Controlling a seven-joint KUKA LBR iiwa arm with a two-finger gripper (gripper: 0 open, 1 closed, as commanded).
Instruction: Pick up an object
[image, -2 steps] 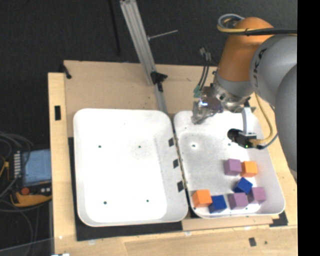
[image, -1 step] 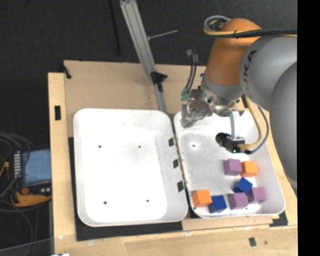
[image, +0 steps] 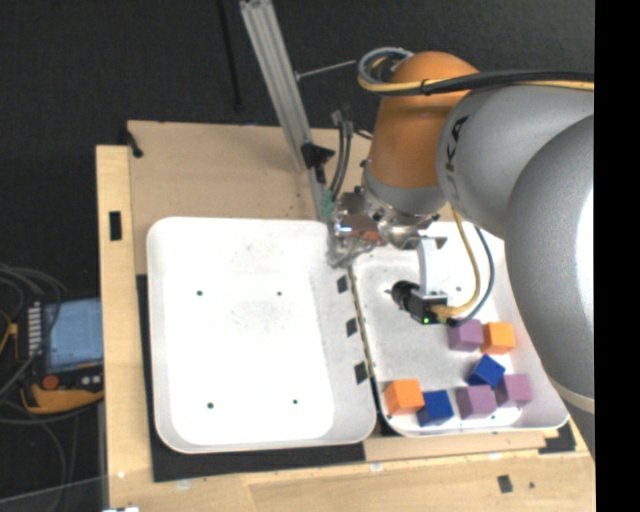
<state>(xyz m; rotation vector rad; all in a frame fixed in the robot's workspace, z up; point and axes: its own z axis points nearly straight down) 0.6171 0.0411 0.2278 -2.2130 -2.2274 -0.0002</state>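
1. Blocks (image: 486, 373), seven small ones, lie in the right bin (image: 400, 345). All are gathered in its near-right part, toward the bottom of the camera view.
2. Farthest back in the group sit a purple block (image: 465, 335) and an orange block (image: 500, 336), touching side by side.
3. Just below them is a blue block (image: 489, 369). A second purple block (image: 518, 388) sits to its lower right and a third purple block (image: 477, 401) to its lower left, the three packed close together.
4. Along the bin's near rim, a second blue block (image: 436, 407) sits just beside the third purple block. A second orange block (image: 404, 395) touches that blue one on its left.
5. The gripper (image: 352, 238) hangs at the far-left corner of the right bin, over the seam between the two bins and well apart from every block.
6. Whether the gripper is released or clenched cannot be told from this angle.
7. The arm (image: 530, 200), grey with an orange band (image: 420, 110), comes in from the right and covers the far-right part of the right bin.
8. The left bin (image: 240, 330) lies just beside the right one, its white floor marked by four small dark dots.
9. Both bins rest on a pale wooden bench (image: 220, 170). A slanted metal rail (image: 280, 80) rises behind them, near the gripper.
10. Off the bench, at the left edge of the view, lies a handheld unit (image: 72, 335) with a blue screen, among dark cables.
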